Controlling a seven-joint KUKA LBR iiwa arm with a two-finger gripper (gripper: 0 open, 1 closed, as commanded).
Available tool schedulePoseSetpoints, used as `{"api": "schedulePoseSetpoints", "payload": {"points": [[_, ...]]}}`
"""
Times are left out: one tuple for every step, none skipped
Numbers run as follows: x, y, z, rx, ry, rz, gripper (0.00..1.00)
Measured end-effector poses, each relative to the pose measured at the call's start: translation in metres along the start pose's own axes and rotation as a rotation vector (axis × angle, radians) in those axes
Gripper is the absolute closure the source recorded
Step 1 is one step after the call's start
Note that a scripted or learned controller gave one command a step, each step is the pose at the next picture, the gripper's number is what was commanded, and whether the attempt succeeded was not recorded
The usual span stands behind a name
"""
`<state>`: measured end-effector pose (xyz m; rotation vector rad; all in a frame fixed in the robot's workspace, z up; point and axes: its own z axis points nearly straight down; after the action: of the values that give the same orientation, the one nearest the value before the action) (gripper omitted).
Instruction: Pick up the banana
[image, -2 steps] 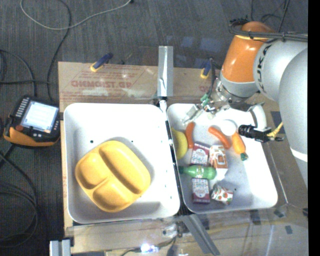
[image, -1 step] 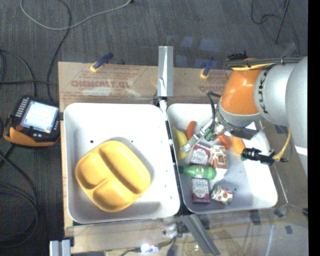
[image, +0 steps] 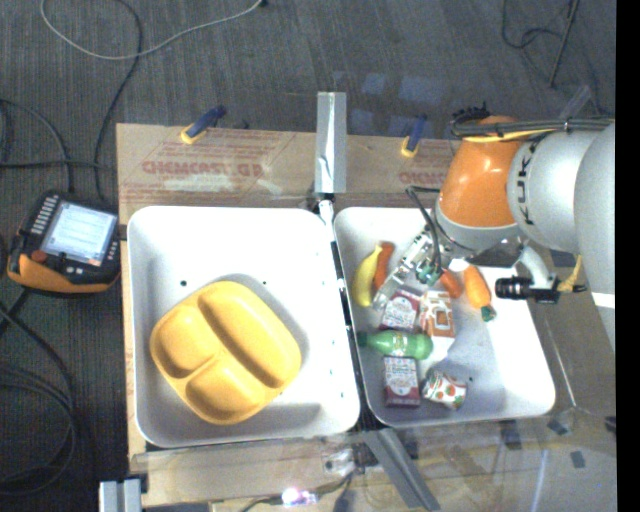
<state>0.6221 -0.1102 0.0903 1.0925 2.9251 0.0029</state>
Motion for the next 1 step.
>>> {"api": "schedulePoseSetpoints", "payload": {"points": [[-0.0037, 0.018, 0.0014, 0.004, 0.008, 0.294, 0.0]]}}
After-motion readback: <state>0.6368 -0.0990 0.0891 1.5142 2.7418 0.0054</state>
